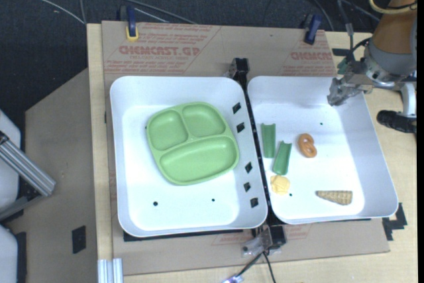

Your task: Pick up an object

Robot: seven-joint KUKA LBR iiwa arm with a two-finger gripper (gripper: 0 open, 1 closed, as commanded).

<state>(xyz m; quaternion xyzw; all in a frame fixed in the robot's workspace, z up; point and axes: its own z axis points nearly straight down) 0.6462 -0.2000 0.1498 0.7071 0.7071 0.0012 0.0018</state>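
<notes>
Open white floor across the right bin [371, 142] toward twelve o'clock. Crowded toward seven: two green sticks [275, 149], orange ring [306, 146], yellow piece [280, 184], cone [334, 196]. Left bin [126, 142] largely blocked by green plate [192, 142].

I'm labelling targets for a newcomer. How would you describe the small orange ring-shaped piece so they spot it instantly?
Look in the right-hand shallow white bin, near its middle. The small orange pretzel-like ring lies just right of the two green sticks. It is the only orange, looped item; the tan ridged cone and the yellow chunk lie nearer the bin's front edge.
</notes>
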